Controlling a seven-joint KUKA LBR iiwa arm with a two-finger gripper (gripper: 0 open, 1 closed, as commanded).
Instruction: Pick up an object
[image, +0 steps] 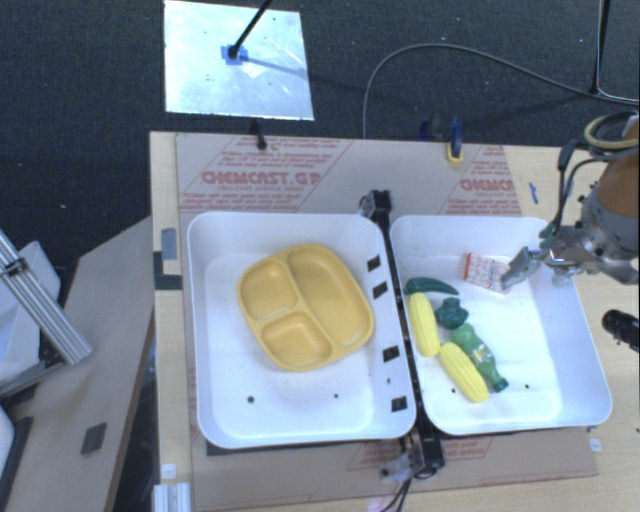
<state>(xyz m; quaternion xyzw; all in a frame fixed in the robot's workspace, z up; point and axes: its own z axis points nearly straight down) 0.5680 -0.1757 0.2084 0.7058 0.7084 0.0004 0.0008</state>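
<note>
The gripper (522, 268) is hovering over the right bin (575, 330), near its far right corner; whether it is released or clenched cannot be told. A red-and-white packet (485, 270) is lying just beside it. Two toy corn cobs (424, 323) (465, 371) are resting mid-bin. A yellow divided plate (303, 305) is sitting in the left bin (215, 330).

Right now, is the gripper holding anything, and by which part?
Nothing is held. The gripper hovers beside the small red-and-white packet in the right bin, with nothing between its fingers.
</note>
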